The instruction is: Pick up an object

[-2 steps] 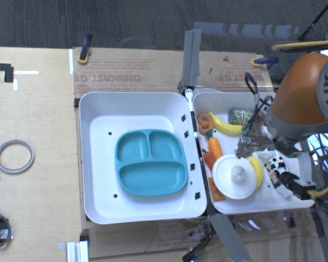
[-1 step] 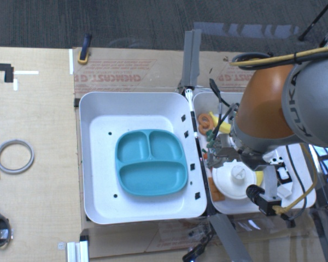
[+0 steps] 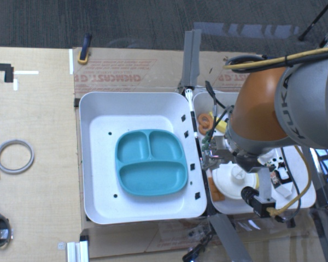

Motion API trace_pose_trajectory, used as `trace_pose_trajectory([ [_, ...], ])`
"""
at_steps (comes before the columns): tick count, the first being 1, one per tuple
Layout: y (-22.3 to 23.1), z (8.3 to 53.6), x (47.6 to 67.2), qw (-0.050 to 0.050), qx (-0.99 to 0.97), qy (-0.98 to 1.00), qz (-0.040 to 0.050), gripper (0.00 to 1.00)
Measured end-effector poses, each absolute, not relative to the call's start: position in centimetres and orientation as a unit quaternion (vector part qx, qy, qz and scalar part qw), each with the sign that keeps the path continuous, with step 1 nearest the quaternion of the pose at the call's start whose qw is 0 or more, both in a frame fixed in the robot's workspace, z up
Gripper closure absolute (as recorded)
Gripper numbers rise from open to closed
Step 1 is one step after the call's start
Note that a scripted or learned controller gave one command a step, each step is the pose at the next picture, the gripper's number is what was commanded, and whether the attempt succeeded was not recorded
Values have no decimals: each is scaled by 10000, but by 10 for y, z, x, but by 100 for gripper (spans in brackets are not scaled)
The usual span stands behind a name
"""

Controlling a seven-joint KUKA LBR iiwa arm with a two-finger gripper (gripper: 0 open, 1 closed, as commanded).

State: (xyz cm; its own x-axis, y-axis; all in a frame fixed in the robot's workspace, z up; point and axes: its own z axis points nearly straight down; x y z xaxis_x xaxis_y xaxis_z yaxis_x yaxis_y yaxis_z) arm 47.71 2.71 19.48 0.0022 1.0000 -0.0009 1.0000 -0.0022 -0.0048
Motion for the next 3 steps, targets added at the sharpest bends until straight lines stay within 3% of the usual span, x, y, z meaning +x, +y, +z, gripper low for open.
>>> trace_pose_trajectory([
  [3, 61, 191, 477, 11, -7072, -7071, 16, 100],
])
